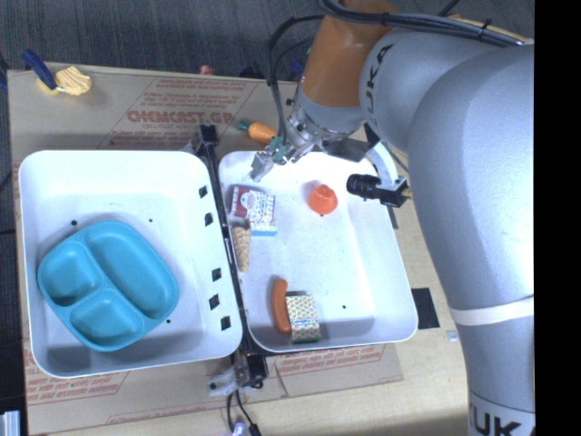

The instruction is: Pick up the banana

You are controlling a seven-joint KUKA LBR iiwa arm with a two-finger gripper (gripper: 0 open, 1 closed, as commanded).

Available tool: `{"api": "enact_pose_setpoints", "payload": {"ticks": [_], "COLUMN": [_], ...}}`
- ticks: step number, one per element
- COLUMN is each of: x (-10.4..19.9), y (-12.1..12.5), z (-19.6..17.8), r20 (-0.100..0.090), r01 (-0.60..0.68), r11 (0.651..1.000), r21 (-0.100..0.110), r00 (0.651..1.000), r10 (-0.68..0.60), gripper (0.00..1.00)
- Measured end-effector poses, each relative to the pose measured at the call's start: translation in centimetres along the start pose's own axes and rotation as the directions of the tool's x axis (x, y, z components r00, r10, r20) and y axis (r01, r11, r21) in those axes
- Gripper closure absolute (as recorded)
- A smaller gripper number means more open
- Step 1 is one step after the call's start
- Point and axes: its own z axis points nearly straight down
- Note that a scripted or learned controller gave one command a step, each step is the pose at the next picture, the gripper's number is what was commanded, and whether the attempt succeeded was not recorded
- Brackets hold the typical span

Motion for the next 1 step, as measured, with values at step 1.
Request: {"api": "enact_pose_setpoints", "payload": {"ticks": [1], "x": [0.02], "y": [0.10], "z": [-1.07], "r20": [0.001], "r01": [0.006], "r11": [1.000], "r21": [0.000], "r00": [1.000], "r10": [-0.006], "gripper": [1.00]}}
